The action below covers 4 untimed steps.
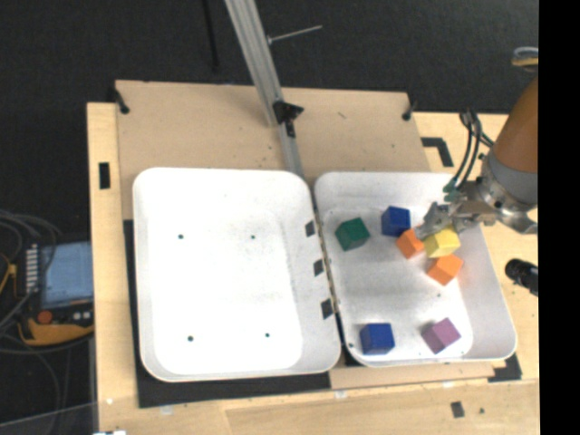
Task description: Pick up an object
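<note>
My gripper [439, 222] hangs low in the right bin [480, 333], crowding the yellow cube [444, 242] and orange cube [410, 243]; I cannot tell its state, so no catch claimed.

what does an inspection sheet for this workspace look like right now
surface: bench with left bin and right bin
job's things: in right bin, green cube, two blue cubes, two orange cubes, yellow cube, purple cube
clutter: nothing seen
grippers: tool at the yellow cube, grip unclear
cables: wires by wrist; cords left
surroundings: metal pole, blue box, dark floor
</note>
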Tool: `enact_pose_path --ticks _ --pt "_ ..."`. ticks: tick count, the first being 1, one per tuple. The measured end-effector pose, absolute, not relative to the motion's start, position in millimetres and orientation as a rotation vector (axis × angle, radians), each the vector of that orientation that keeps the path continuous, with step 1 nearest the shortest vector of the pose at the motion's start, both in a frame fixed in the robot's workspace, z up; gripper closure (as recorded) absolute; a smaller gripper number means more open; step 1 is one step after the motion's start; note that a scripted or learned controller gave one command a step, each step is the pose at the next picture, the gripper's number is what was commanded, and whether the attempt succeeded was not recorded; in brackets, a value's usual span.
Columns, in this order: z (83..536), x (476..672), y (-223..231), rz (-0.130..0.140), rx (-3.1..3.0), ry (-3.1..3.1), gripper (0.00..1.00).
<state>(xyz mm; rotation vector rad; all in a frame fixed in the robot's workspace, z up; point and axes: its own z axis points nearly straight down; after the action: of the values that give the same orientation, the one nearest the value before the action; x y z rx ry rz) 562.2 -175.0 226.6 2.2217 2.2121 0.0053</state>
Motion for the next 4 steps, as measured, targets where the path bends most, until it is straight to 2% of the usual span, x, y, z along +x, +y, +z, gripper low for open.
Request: enact_pose_path --ticks 1,2,4 --pt "250 563.2 -176 0.004 2.215 2.223 1.0" --pt "242 571.7 -120 0.001 2.214 2.229 1.0" --pt "224 564.4 -17 0.0 2.215 2.229 1.0"
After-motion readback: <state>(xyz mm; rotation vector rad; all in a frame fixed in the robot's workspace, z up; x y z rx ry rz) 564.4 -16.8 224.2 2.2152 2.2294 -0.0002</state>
